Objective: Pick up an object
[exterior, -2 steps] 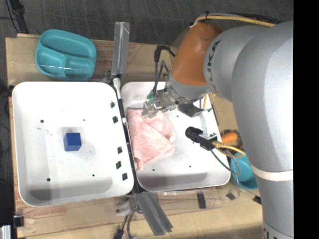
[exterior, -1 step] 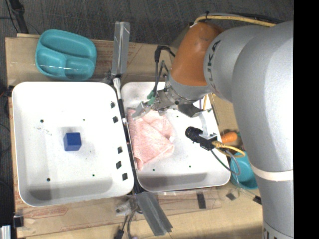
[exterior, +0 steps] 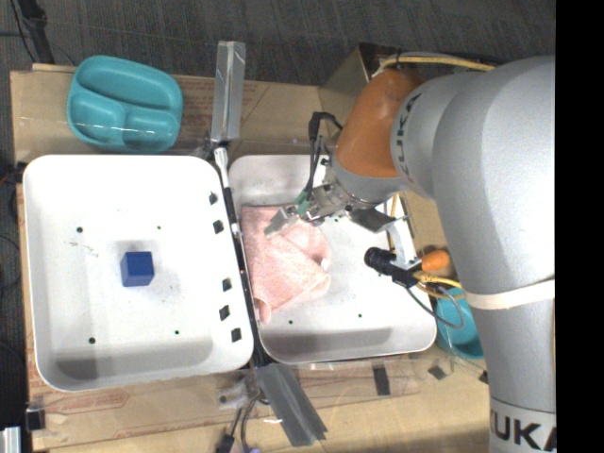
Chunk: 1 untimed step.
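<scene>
Lying under the tool (exterior: 288, 217) in the right bin (exterior: 396, 333), a pink cloth (exterior: 288, 267); tool's grip impossible to tell.

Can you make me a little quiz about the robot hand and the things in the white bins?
1. True or false: the small blue cube sits in the left white bin.
2. Which bin holds the crumpled pink cloth? A left, B right.
3. Fill in: the hand is above the ___ cloth.

Key: 1 true; 2 B; 3 pink.
</scene>
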### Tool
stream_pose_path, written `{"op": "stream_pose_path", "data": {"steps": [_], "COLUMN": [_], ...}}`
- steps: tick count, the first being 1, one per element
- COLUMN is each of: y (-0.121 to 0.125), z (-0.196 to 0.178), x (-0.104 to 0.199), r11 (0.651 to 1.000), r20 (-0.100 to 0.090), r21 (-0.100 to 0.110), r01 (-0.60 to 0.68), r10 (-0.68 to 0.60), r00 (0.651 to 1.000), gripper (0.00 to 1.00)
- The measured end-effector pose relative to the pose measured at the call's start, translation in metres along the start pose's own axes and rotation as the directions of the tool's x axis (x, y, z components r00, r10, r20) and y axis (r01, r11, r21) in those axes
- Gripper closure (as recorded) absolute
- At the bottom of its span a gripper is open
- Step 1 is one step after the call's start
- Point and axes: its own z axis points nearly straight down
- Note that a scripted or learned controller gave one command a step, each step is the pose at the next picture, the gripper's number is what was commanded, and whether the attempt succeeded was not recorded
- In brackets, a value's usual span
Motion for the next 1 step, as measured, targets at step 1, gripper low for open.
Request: {"op": "stream_pose_path", "data": {"steps": [1], "y": [0.0274], "z": [0.0296], "x": [-0.0124], "r11": [0.993], "r20": [0.003], "r21": [-0.004], "r01": [0.116], "r10": [-0.116], "r00": [0.993], "gripper": [0.0]}}
